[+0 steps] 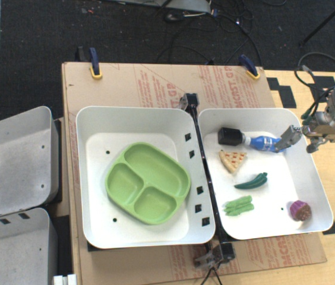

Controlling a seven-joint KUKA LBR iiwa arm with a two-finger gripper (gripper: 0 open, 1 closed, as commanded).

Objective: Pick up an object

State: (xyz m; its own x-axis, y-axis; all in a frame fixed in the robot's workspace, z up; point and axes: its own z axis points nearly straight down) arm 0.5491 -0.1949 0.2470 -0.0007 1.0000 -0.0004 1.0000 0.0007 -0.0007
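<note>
My gripper (305, 140) hangs at the right bin's (319, 177) far right rim, fingers spread wide, holding nothing, just beside the blue bottle (261, 142).

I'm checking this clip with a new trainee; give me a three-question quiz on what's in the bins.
1. True or false: the green tray lies in the right bin.
2. Which item lies nearest the gripper? A) purple item B) bottle C) green beans
3. What lies between the pizza slice and the green beans?

Key
1. False: it lies in the left bin.
2. B: the gripper sits at the bottle's blue end.
3. The dark green pepper.
</note>
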